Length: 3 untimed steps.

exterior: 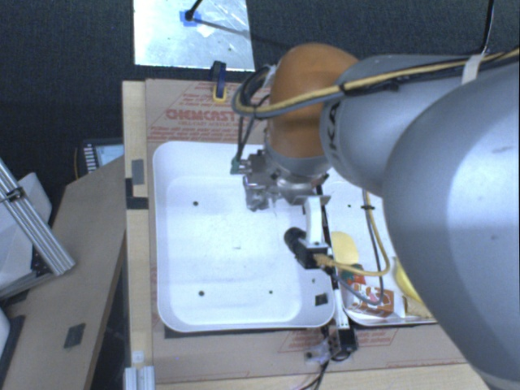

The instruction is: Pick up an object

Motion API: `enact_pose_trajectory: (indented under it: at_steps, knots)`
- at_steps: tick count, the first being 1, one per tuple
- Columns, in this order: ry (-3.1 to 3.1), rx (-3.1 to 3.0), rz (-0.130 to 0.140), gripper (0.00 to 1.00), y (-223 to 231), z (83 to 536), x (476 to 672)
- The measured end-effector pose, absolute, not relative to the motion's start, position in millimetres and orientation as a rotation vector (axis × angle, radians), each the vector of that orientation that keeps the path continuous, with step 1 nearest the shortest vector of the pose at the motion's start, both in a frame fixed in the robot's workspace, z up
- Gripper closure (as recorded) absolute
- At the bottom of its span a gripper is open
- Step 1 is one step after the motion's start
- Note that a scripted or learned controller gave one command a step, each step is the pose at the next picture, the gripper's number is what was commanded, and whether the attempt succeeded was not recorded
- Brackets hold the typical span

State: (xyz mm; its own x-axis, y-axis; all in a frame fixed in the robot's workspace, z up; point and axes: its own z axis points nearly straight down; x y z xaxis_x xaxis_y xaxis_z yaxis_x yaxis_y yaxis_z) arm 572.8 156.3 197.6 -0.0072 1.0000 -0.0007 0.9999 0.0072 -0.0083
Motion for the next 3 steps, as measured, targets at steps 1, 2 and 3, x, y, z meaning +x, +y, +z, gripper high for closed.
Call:
enact_pose_trajectory:
  at_steps: [1, 2, 3]
  knots:
    - [-2.216, -2.227, 0.004, 1.0, 76.8, 183.4, 569.3]
    - [-2.23, -2.216, -0.008, 1.0, 106.7, 233.7, 557.4]
    - [-2.233, -2.217, -0.014, 1.0, 130.8, 323.1, 569.0]
